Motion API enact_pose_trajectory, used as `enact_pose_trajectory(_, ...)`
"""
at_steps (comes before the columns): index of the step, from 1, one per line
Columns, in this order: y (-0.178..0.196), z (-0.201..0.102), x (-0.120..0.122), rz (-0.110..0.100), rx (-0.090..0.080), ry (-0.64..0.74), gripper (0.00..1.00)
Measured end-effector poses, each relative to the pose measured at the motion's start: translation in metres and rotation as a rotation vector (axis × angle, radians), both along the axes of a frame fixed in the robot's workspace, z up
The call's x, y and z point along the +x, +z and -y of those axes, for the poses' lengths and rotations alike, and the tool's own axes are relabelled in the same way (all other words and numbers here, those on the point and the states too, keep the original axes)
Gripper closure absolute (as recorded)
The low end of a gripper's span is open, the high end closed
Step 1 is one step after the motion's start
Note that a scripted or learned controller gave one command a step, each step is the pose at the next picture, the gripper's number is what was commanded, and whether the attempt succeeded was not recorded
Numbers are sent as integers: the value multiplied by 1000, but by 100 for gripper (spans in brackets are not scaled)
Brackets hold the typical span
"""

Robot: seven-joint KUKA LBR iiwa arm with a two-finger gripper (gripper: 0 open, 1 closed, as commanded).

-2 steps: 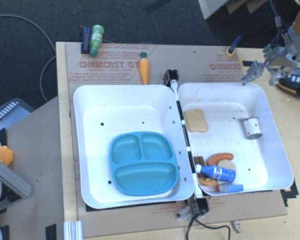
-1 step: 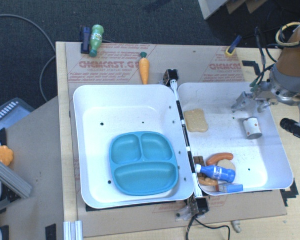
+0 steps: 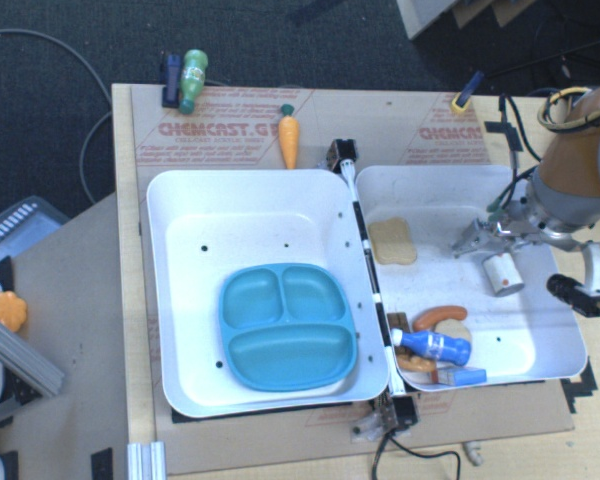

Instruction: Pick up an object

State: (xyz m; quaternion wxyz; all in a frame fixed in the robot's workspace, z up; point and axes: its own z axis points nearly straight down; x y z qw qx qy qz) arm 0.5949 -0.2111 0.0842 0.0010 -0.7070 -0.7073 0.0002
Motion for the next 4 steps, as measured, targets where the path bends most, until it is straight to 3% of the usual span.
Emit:
enact_pose_trajectory(1, 0, 1, -40, 0, 0, -1, 0)
enact_pose_trajectory(2, 5, -115, 27, 13, -5, -2, 0)
enact_pose_trajectory(3, 1, -114, 70, 4, -2, 1, 0)
enact_pose_trajectory(4, 101, -152, 41, 4, -2, 1, 0)
